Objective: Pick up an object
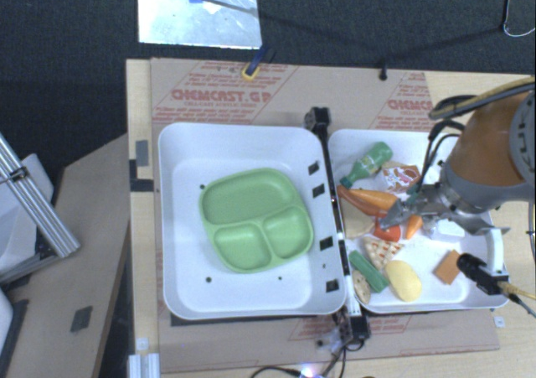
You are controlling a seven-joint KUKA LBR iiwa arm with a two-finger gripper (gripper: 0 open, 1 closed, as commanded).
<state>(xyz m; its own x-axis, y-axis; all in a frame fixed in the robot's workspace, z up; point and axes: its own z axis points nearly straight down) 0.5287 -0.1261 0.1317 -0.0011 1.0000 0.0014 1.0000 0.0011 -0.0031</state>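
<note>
Two fingers of the gripper [394, 219] spreading slightly, hovering low over the orange carrot [368, 199] in the right bin [435, 301], pinching nothing. Lying just left of the fingertips, the carrot; beyond it, a green bottle [367, 164]. Reading "CHEMCAST GP" on the brown sheet [219, 93] behind the bin.

The tray [251, 219] lies in the left bin [180, 150]. Right of it, in the right bin [352, 143], the bottle [367, 163] lies farthest back, the carrot [367, 199] nearer, the lemon [404, 280] nearest, with a block [448, 267] further right.
</note>
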